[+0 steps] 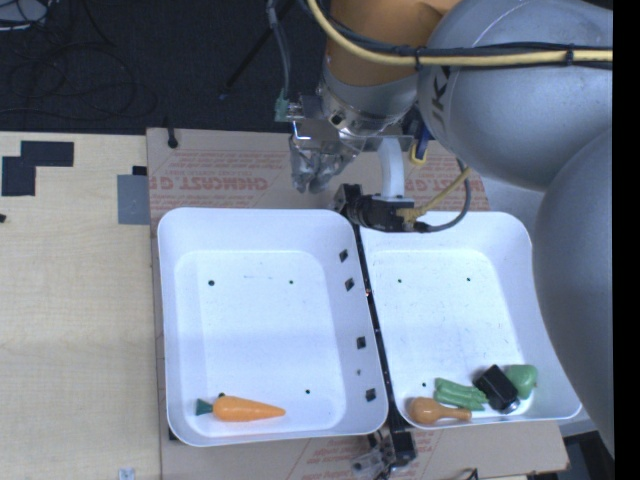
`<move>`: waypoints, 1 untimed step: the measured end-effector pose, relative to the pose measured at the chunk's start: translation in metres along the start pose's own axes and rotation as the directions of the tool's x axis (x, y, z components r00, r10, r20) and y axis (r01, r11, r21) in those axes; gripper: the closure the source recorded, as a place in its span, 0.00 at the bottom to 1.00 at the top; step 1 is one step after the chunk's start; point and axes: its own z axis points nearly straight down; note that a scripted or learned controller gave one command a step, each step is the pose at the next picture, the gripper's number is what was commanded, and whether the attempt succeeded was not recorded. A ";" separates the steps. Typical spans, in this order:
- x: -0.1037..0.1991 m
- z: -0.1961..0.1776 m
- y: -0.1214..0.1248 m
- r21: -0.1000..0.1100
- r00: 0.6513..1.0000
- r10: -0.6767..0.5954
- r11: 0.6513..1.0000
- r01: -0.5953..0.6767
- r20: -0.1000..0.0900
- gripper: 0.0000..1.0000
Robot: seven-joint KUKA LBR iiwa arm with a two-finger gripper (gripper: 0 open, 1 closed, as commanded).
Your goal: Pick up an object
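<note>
White plastic forms the two shallow bins lying side by side on the pale wooden worktop (70, 298), over a sheet of brown cardboard (230, 173). The left bin (180, 258) holds an orange plastic carrot with a green stub end (243, 409), lying on its side near the bin's near-left corner, its tip pointing right. In the right bin (520, 258), four things cluster at the near-right corner: a tan pear-shaped toy (436, 412) nearest the divider, a green pod-shaped piece (458, 394) just beside it, a small black block (497, 387) tilted against the pod, and a rounded green piece (521, 376) on the block's right.

The grey arm with its orange band (385, 13) reaches in from the right and hangs over the far edge of the bins. Its metal pincer (316, 173) points down above the cardboard, just beyond the far rim of the left bin, well apart from every object. Whether it is apart or together cannot be told; nothing shows gripped in it.
</note>
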 end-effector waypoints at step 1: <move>-0.002 -0.002 0.000 -0.003 1.000 0.003 1.000 -0.003 0.001 0.00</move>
